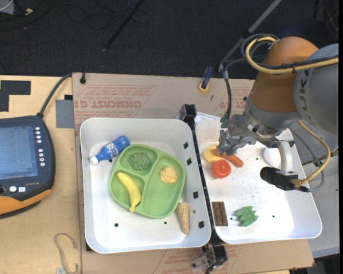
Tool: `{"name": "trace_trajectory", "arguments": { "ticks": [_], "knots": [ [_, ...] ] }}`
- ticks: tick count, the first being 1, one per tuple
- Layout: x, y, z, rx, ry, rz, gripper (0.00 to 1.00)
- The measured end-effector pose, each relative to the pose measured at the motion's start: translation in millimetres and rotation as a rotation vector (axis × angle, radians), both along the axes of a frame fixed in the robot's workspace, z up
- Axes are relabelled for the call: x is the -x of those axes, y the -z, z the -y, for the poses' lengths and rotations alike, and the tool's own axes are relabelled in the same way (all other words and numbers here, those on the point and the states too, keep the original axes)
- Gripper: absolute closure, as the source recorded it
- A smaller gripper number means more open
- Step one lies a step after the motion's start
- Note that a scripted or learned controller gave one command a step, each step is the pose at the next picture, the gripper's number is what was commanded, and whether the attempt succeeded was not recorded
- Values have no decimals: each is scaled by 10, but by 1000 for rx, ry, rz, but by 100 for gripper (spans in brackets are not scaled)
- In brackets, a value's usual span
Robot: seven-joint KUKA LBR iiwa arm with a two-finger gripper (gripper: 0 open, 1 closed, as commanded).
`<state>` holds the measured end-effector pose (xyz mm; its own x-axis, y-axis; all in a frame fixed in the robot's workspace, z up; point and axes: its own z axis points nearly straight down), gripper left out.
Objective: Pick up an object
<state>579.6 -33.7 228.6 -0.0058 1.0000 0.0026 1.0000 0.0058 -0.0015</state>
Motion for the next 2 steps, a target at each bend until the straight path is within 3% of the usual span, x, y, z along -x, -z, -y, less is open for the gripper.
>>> {"name": "trace_trajectory", "arguments": {
  "ticks": [1,2],
  "knots": [
    [-12,120,-531,1,2,-4,100],
    [-73,91,-768,2,4,-1,100]
  ]
}}
